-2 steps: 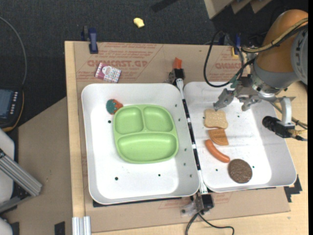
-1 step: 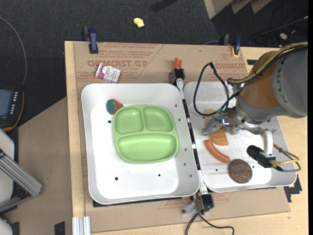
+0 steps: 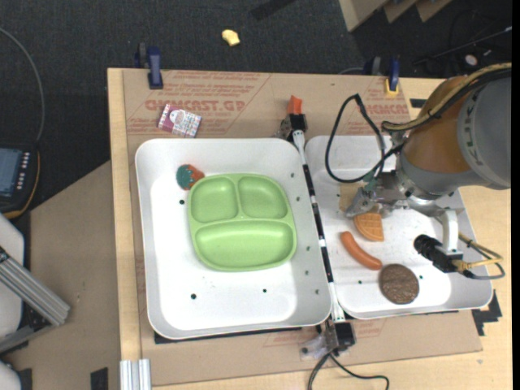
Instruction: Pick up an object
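Scene evenly lit from above, fairly bright. White bins (image 3: 236, 157) slightly washed out, mild glare. Soft shadows cast under arm (image 3: 455, 136). Img low-res, grainy; floor (image 3: 65, 23) rendered dark.

The bins (image 3: 162, 242) looked like smooth white plastic with a slight sheen. The green tray (image 3: 240, 221) was matt plastic. The bench (image 3: 244, 96) resembled raw printed cardboard. The arm (image 3: 479, 128) showed glossy orange and grey casing.
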You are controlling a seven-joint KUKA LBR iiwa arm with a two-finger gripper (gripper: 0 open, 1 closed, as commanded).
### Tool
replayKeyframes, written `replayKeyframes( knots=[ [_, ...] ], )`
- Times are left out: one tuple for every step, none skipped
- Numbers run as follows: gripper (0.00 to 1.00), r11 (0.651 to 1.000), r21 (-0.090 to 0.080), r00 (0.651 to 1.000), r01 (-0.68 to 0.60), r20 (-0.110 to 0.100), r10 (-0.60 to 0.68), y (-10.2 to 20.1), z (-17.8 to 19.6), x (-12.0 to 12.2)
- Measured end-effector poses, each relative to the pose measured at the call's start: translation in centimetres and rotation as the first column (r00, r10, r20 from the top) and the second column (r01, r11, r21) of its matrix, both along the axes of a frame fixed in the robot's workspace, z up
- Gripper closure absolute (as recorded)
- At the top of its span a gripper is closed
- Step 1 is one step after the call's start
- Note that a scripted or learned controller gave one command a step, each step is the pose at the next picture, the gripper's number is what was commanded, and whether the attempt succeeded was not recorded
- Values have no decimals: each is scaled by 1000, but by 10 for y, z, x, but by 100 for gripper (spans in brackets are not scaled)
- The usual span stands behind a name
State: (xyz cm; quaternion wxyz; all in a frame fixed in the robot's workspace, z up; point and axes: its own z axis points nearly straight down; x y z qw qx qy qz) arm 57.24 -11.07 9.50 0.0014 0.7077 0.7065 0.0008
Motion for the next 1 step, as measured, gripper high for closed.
replayKeyframes(
  knots=[
    [100, 1000, 4, 1000, -8, 2, 8, 73, 95, -47]
  ],
)
